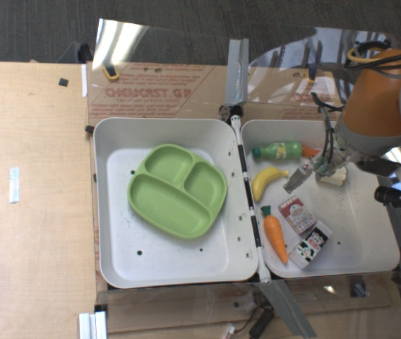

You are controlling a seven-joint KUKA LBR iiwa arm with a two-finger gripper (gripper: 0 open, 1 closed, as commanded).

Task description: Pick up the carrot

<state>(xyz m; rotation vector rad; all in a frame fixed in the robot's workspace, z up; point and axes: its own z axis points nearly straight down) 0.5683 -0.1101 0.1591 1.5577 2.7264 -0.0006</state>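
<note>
Wooden table [31, 189] w/ two white bins; left bin [109, 260] has a green divided plate [178, 189]. Carrot [276, 237] lies in right bin [370, 253], near the front-left wall, beside a small carton [308, 247], below the banana [266, 181]. Prob. light, stiff plastic, smooth + tapered, so could slip; best grab across the thick mid-body. Gripper [312, 171] hovers over bin centre, well apart from carrot; can't tell how far fingers are open, nothing seen held.

Bright, even overhead light; glare streaks on clear panel [126, 41] behind bins; soft shadows; focus sharp, slight blur around gripper [312, 171].
</note>
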